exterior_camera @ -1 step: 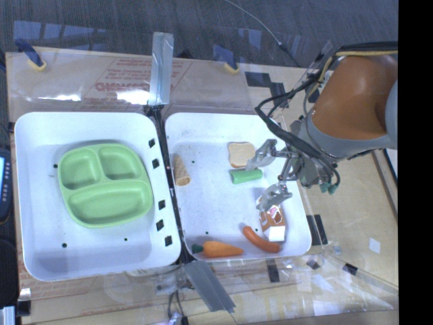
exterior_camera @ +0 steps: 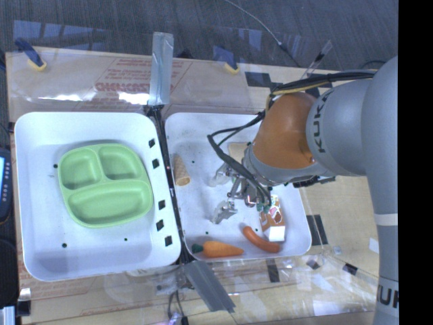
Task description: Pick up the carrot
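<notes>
Orange carrot [exterior_camera: 221, 250] lies flat along the right bin's [exterior_camera: 203, 131] front wall, beside a sausage [exterior_camera: 260, 240]. Gripper [exterior_camera: 229, 198] hovers above it, jaws apart and empty; it should descend squarely astride the carrot's middle.

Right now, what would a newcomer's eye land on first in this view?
Probably the big grey arm with its orange band, reaching in from the right over the right bin, its gripper hanging above the bin floor. Next, the green divided plate in the left bin, and the carrot lying at the right bin's near edge.
</notes>
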You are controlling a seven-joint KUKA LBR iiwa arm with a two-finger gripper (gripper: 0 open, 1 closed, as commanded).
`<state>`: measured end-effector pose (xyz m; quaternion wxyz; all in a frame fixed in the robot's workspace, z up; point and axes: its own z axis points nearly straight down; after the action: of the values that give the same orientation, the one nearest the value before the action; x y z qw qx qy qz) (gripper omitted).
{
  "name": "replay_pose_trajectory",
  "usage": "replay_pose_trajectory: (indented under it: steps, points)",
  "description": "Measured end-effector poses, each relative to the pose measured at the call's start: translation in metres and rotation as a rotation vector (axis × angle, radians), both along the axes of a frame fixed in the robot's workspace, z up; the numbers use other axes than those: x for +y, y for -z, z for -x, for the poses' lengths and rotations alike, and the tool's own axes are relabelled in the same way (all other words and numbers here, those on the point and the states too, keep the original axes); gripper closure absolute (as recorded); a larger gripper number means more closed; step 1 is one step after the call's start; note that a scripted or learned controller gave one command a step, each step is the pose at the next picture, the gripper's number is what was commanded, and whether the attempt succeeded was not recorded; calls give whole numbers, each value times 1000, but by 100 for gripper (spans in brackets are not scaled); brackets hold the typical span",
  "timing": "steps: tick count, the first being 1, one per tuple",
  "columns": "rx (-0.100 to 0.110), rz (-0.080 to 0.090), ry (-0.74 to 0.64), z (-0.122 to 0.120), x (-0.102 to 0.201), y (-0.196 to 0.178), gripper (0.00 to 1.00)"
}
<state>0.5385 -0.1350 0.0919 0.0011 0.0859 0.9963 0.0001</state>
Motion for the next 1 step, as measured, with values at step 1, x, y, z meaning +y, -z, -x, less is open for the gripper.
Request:
replay_pose_trajectory:
  steps: [1]
  points:
    - [-2, 1, -9, -2, 2, -11, 100]
